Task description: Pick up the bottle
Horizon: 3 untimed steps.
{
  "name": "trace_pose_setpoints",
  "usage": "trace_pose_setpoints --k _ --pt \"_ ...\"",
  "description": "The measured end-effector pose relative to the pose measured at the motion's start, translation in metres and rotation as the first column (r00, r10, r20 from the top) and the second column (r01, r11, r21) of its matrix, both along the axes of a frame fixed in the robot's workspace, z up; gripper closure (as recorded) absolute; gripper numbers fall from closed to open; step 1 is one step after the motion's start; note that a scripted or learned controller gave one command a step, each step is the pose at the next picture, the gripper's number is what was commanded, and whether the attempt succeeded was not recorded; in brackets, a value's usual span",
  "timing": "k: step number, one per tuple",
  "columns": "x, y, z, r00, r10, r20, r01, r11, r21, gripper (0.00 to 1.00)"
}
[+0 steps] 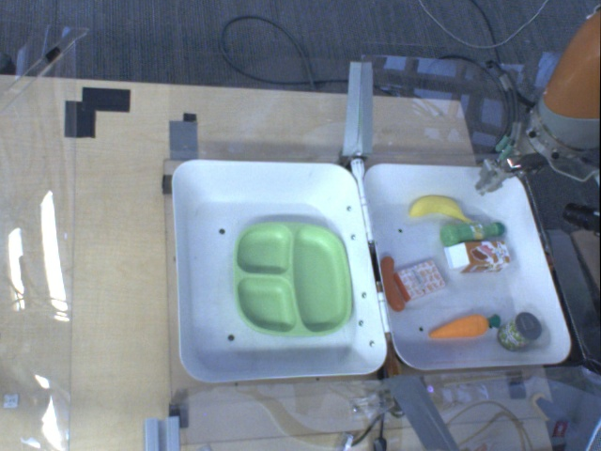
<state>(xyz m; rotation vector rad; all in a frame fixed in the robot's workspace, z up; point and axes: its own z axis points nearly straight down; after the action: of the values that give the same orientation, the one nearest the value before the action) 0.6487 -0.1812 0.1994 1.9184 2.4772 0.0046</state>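
Lying on its side in the right bin (540, 242), upper middle: the bottle (472, 233), green, cap end toward the right wall, just below the banana (439, 208) and touching or nearly touching the carton (481, 256) beneath it. Judged light, rigid plastic, smooth and rounded (liable to roll or slip under a skewed pinch). Best taken across the middle of the body, jaws either side of the long axis, clear of the carton. Also in the right bin: a wrapped snack (421, 279), a sausage (393, 284), a carrot (460, 328), a small round jar (518, 332). In the left bin (197, 252): a green divided plate (293, 278), compartments bare. Tool (492, 175) hanging at the right bin's upper right corner, well apart from the bottle; open or closed cannot be told.
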Motion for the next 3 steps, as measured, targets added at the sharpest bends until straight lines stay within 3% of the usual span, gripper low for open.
trace_pose_setpoints --k 1,2,3 --pt "-0.011 0.014 -0.110 1.000 0.010 -0.002 -0.010 1.000 0.002 0.00" --pt "-0.044 0.057 -0.110 0.996 0.086 0.004 -0.086 0.996 0.001 0.00" --pt "0.019 0.062 0.000 0.961 -0.275 -0.002 0.275 0.961 0.003 0.00"
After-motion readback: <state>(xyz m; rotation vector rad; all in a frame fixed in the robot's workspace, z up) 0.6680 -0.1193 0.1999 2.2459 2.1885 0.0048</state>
